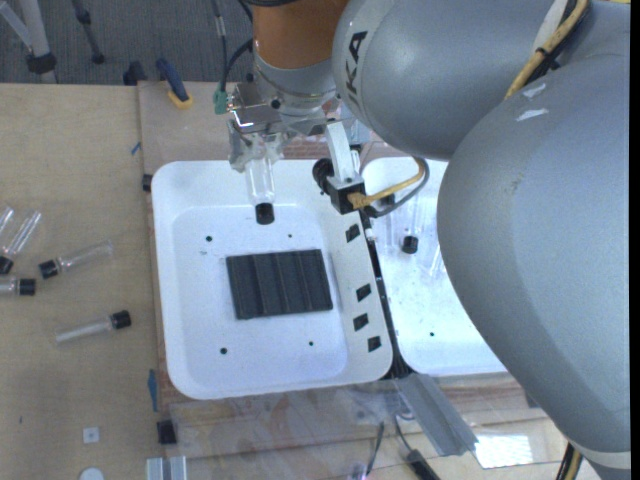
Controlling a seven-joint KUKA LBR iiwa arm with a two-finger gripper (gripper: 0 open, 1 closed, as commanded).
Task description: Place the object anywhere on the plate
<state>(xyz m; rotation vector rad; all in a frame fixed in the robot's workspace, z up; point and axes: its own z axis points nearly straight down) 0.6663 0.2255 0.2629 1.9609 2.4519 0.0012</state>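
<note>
1. Clear plastic with a black cap: the vial (262, 190) hangs cap-down in the upper middle of the frame, pinched between the fingers of the gripper (257, 161).
2. It sits over the left bin (180, 298), above the bin floor just beyond the dark ribbed plate (280, 283), not yet over it.
3. Judged from this, the grasp is done; the carry and release remain.
4. The plate lies mid-bin with bare white floor all round it, well apart from the bin walls, so there is room to lower.
5. Spare vials (90, 325) lie on the tabletop (70, 168) at left, well clear.
</note>
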